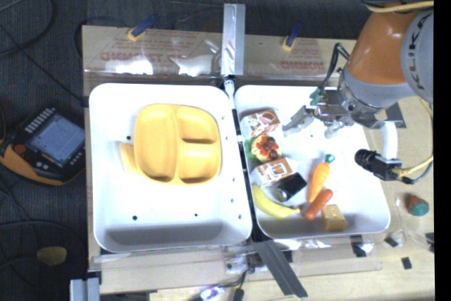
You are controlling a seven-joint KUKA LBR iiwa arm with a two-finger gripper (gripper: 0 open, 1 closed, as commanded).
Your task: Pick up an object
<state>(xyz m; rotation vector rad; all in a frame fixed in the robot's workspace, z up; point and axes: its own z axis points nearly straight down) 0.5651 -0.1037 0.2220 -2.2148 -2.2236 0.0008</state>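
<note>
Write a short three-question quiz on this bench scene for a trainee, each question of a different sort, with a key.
1. True or false: the yellow divided tray lies in the right bin.
2. Multiple choice: which thing lies nearest the near-right corner of the right bin? A. the banana B. the tan block C. the carrot
3. Fill in: the gripper hangs over the ____ bin, holding nothing.

Key
1. False. The tray lies in the left bin.
2. B. The tan block sits by that corner; the banana lies further left, the carrot further up.
3. Right. Its fingers stand apart with nothing between them.
</note>
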